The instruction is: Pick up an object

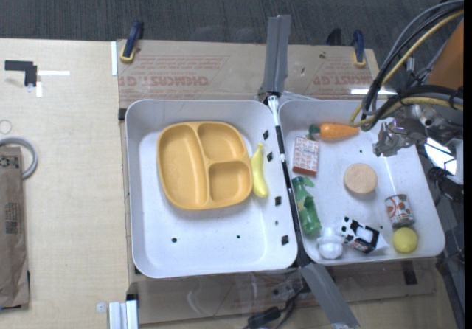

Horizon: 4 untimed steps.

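- The pincer (pixel 389 137) is seen at the upper right of the right bin (pixel 434 206), just right of the carrot (pixel 338 130); nothing is seen between its parts, and whether they stand apart or together cannot be told.
- No single object is named by the task; the nearest candidates are judged to be the carrot and the wooden disc (pixel 361 178), which lies just below the pincer.
- The carrot is judged light, stiff and smooth-skinned; a hold across its thick middle is advised, as the tapered end may slip.
- The disc is judged light and rigid; a hold across its flat diameter is advised.
- The small can (pixel 398 210) is judged rigid and rounded; rolling is a risk if it is lying down.
- The right bin also holds a red-and-white packet (pixel 305 156), a green bottle (pixel 305 207), a white cap-like item (pixel 330 248), a black-and-white item (pixel 360 235) and a lemon (pixel 405 240).
- The left bin (pixel 210 246) holds 1 yellow 3-compartment plate (pixel 205 164), with nothing in its compartments, and 1 banana (pixel 259 172) touching the plate's right edge.
- Both bins rest on the table (pixel 66 172).
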Each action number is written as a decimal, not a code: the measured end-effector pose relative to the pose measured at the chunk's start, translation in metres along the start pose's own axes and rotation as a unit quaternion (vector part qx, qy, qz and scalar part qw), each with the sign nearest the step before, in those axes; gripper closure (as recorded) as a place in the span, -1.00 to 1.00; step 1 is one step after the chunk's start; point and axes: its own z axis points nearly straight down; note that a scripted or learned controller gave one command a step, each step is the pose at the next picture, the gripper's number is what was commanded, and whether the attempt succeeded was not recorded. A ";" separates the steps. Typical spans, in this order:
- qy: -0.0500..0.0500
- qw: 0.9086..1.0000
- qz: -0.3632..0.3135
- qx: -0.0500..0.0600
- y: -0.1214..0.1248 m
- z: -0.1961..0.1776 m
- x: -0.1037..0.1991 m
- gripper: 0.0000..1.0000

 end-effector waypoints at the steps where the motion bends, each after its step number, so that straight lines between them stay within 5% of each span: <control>1: 0.000 1.000 0.000 0.000 0.000 0.000 0.000 -1.00; 2: 0.000 0.992 -0.122 -0.001 -0.004 0.122 -0.033 -1.00; 3: 0.002 1.000 -0.031 0.000 0.051 0.122 -0.041 -1.00; 4: -0.001 1.000 -0.030 -0.001 0.051 0.112 -0.044 1.00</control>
